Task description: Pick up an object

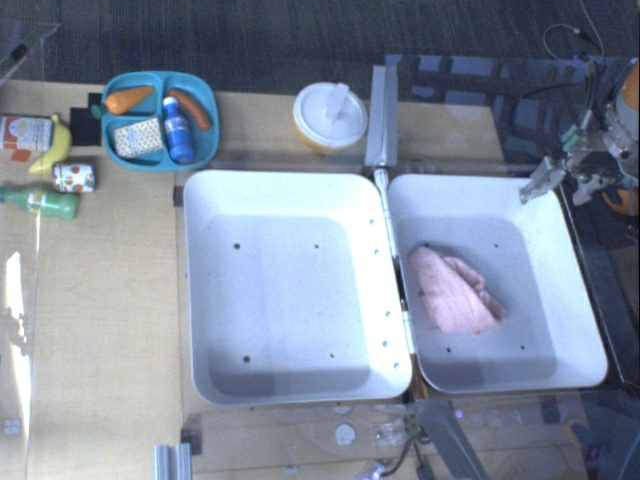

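Pink crumpled cloth (455, 293) lying in right bin (545, 368), jaws near bin's far right corner, spread unclear

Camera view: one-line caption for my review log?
Pink cloth lies in the right bin; the hand hovers at its upper-right rim.

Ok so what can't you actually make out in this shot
- Gripper: small and blurred at the camera view's right edge; finger state unreadable.
- Arm: cut off by the right edge.
- Pink cloth in the right bin: crumpled, underside hidden.
- Small can by the banana: label too small.
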You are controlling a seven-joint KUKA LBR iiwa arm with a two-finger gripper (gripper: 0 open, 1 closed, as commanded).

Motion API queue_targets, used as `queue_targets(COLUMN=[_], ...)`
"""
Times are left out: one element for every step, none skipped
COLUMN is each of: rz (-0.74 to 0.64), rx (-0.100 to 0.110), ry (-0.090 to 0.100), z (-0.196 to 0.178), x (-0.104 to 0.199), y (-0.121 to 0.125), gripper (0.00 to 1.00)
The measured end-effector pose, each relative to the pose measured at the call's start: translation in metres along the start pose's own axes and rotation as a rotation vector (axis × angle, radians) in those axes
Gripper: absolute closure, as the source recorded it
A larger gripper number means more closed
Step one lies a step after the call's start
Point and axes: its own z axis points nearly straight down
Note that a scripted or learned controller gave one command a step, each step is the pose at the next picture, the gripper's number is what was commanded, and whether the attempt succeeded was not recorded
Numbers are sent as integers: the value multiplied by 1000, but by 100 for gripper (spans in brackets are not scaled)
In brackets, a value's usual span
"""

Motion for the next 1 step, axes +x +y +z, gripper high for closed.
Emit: queue_targets(rz=[-67], rx=[3], ry=[1], z=[91], x=[39], y=[-55], gripper=[0])
